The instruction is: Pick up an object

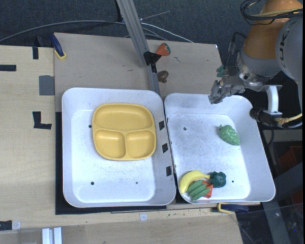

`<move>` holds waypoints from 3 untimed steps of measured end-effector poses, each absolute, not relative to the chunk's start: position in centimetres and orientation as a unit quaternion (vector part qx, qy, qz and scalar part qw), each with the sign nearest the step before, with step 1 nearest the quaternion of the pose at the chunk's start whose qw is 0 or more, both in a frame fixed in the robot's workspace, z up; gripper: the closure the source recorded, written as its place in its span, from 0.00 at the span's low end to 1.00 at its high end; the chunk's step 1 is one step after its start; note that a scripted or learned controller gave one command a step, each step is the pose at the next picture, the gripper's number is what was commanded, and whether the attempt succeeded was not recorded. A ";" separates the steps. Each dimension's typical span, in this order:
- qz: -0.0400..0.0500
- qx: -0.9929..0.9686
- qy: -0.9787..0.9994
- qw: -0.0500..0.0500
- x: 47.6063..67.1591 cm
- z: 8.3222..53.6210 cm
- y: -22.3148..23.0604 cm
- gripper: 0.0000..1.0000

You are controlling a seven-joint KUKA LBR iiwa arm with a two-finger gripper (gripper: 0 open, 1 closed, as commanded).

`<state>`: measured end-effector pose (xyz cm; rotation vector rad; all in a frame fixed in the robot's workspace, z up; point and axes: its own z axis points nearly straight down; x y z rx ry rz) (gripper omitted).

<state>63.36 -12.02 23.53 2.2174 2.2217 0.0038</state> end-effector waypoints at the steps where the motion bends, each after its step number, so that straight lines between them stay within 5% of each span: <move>1: 0.000 0.705 0.709 -0.001 60.6 24.4 -7.4 1.00; 3: -0.001 0.705 0.709 -0.002 56.3 23.6 2.8 1.00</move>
